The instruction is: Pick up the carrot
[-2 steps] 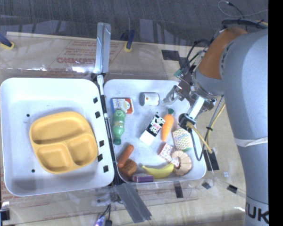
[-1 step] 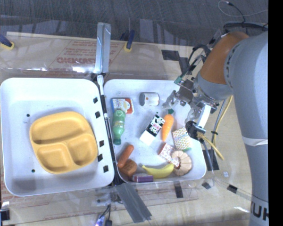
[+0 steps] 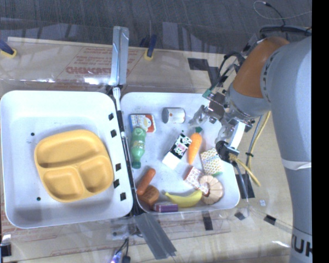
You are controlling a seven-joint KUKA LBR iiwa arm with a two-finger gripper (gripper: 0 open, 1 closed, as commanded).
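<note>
On the left, the first white bin point(image 3: 11, 147) carries nothing but a yellow divided tray point(image 3: 72, 163). Moving across the divider, the right bin point(image 3: 153, 100) is crowded: a green bottle point(image 3: 137, 146) lies along its left side with a small red-and-white packet point(image 3: 145, 121) above it, a sausage point(image 3: 145, 181) and a banana point(image 3: 183, 198) sit along the near edge, and a little black-and-white carton point(image 3: 177, 149) lies in the middle. Just to the right of that carton is the carrot point(image 3: 194, 147), lying flat on the bin floor, its length running roughly toward and away from the near edge, almost touching the carton and close to a patterned block point(image 3: 211, 161) on its other side. The gripper point(image 3: 208, 116) hangs just beyond the carrot's far tip, near the bin's right wall, and from here I cannot tell whether its fingers are spread or pressed together. To do this well, I'd say the gripper should centre over the carrot's middle, turn so the fingers straddle its narrow width, and descend straight, because the carton and block leave little room either side and a skewed approach could nudge them or roll the carrot away.
</note>
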